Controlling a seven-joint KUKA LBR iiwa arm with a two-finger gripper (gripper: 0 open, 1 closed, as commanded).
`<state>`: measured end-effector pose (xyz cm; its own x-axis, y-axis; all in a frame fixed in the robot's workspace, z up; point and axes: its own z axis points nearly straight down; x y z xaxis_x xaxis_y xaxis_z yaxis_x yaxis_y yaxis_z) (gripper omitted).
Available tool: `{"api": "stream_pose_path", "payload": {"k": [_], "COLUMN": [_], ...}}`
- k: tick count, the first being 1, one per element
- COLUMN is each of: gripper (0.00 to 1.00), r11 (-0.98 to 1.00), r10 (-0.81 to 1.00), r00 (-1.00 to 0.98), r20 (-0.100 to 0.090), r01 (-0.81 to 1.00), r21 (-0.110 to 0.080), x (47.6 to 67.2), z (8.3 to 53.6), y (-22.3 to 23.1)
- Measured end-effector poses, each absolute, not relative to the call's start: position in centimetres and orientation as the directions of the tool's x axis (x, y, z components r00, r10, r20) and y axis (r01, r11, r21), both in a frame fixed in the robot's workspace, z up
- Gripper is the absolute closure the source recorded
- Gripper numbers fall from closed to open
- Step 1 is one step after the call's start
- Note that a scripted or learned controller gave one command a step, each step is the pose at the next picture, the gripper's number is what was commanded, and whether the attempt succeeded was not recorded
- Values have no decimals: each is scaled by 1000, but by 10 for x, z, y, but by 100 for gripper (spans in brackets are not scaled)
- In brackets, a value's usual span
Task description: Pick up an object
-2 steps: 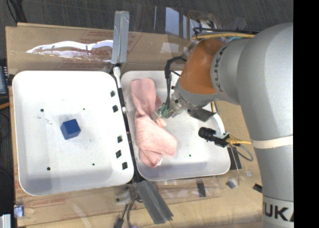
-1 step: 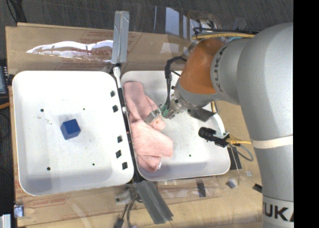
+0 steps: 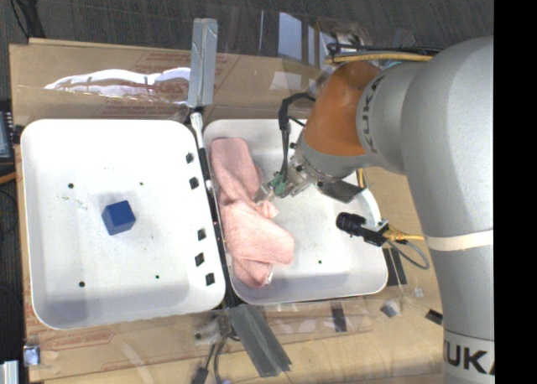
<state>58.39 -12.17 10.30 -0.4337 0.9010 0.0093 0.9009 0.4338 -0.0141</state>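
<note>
A pink cloth [image 3: 246, 210] lies crumpled along the left side of the right bin [image 3: 336, 277]. A small blue cube [image 3: 119, 216] sits in the left bin [image 3: 50, 164], left of its middle. My gripper [image 3: 273, 188] hangs low over the right bin, its tip at the cloth's right edge near the middle of the cloth. The arm's wrist covers most of the gripper from above. I cannot make out whether any cloth is between the fingers.
A grey divider bar [image 3: 204, 59] stands behind the seam between the two bins. Brown cardboard [image 3: 101, 68] lies behind the bins. The arm's bulk covers the right bin's back right part.
</note>
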Motion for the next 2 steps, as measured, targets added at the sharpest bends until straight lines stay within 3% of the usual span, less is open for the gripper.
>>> {"api": "stream_pose_path", "payload": {"k": [1, 2], "gripper": [100, 100], "r11": [480, 281], "r10": [877, 960], "r00": [-480, -281], "r20": [2, 1], "r01": [877, 960], "r21": [-2, -5], "x": [596, 657], "z": [90, 190], "y": [-123, -61]}}
